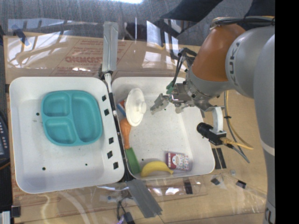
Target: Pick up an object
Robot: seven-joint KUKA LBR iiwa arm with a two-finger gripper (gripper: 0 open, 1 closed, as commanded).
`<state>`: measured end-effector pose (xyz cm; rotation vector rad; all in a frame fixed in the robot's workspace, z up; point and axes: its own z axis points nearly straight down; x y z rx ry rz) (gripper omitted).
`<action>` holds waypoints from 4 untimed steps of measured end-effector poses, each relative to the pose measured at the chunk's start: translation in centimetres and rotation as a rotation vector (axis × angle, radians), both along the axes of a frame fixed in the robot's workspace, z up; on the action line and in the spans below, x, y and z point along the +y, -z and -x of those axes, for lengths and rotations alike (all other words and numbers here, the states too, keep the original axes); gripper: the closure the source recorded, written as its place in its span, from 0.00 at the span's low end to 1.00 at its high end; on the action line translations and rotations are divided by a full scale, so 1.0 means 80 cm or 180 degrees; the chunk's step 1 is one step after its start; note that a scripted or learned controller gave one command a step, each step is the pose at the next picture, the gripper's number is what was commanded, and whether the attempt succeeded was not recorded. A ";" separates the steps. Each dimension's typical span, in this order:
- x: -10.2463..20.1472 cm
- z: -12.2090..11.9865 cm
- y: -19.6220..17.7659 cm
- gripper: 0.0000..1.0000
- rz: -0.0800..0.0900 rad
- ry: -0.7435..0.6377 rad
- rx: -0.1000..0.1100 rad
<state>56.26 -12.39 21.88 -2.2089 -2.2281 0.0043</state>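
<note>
White cup (135,106) beside end effector (159,104)

Most of the open floor in the right bin (187,129) is the middle and right part, so that's the easy way down. Its left wall is crowded: a white cup (135,106) up top, an orange piece (125,133) and a green one (131,158) below it, then a banana (156,168) and a small red carton (178,161) along the near edge. The left bin (28,162) has the teal divided plate (71,117) taking up its upper middle, with bare floor around it, mostly toward the near side.
</note>
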 end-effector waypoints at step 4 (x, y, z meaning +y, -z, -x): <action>-0.023 0.108 0.159 0.00 -0.0002 -0.0192 -0.0008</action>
